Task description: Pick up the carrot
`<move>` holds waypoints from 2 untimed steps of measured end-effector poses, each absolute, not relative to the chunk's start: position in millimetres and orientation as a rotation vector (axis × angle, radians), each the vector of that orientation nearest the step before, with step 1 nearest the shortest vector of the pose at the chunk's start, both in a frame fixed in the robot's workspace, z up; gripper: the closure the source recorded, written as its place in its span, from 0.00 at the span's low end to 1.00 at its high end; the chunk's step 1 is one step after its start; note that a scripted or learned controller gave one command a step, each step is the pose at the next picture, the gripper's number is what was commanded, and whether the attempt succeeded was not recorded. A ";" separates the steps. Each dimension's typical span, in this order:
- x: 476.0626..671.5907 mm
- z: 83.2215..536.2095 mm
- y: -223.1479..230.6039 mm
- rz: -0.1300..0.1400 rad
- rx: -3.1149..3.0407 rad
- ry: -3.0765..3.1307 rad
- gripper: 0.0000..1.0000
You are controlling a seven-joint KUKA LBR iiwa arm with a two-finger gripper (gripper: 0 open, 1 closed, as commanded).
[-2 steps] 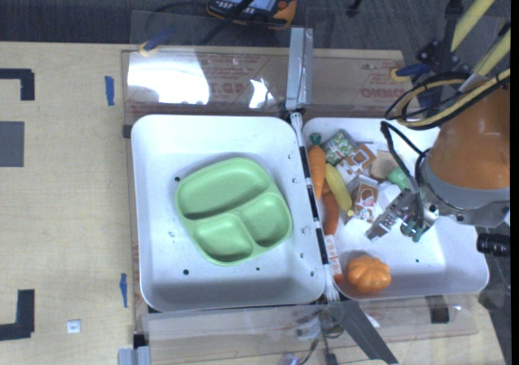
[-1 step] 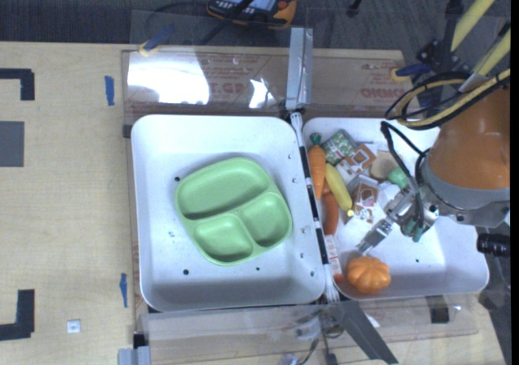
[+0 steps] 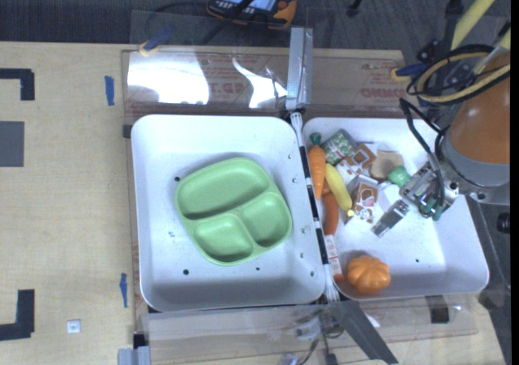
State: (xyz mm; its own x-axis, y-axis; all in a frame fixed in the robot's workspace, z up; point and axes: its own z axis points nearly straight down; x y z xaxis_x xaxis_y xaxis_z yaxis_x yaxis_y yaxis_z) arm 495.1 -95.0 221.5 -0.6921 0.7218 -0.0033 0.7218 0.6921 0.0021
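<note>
Gripper (image 3: 392, 220) above right bin (image 3: 462, 262), apart from carrot (image 3: 317, 168) (left edge).

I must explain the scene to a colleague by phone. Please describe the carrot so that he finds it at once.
Look in the right shallow white bin, along its left wall beside the divider. The long orange carrot with a green top lies there lengthwise, next to a yellow banana. Unlike the round orange pumpkin at the bin's near edge, it is slim and tapered.

Banana (image 3: 338, 186) tight beside carrot (image 3: 317, 165)
</note>
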 end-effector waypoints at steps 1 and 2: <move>479.6 141.7 -98.8 0.001 1.009 2.974 0.00; 489.6 110.7 -101.9 0.019 0.687 3.045 0.00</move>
